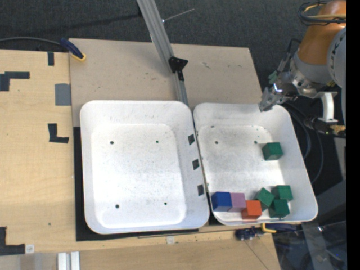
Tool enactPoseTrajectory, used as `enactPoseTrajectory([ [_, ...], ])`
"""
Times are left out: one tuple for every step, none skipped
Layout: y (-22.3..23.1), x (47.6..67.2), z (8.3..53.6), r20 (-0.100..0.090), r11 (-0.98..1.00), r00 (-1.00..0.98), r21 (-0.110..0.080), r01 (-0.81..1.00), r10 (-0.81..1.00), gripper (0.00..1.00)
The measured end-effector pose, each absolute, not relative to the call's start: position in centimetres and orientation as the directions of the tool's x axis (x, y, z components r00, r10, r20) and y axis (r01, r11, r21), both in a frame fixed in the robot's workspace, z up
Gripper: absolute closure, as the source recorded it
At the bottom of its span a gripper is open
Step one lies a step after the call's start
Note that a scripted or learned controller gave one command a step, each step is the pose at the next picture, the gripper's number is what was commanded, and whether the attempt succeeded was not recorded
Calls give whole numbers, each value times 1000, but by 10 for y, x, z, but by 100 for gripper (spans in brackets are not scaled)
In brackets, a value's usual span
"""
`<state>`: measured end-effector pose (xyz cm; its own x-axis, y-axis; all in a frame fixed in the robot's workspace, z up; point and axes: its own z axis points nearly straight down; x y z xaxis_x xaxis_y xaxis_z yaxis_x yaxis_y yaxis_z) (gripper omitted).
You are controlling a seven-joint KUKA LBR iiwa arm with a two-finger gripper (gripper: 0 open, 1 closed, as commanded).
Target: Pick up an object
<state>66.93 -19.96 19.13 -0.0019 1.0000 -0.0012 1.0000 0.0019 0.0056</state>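
1. Gripper [269,102] sits over right bin's [301,151] far right corner; finger state cannot be told.
2. Lone green cube [272,151] lies mid-right.
3. Blue cube [221,201], purple, orange and green cubes cluster at near edge.

Place: a robotics lab or test cell.
Tabletop [34,167]: bare plywood with black and grey tape marks stuck on it, on dark carpet floor.
Bins: two shallow white bins [135,165] side by side on a black mat.
Arm [320,44]: grey and orange industrial robot at the right edge, cables trailing beside it.
Rig: slanted aluminium strut [160,32] clamped above the bins.
Props: small coloured blocks [253,201] as test pieces.
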Motion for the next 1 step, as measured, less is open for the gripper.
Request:
enactPoseTrajectory([
  [-190,677,245,-1,3,-3,6,1000,1000,100],
])
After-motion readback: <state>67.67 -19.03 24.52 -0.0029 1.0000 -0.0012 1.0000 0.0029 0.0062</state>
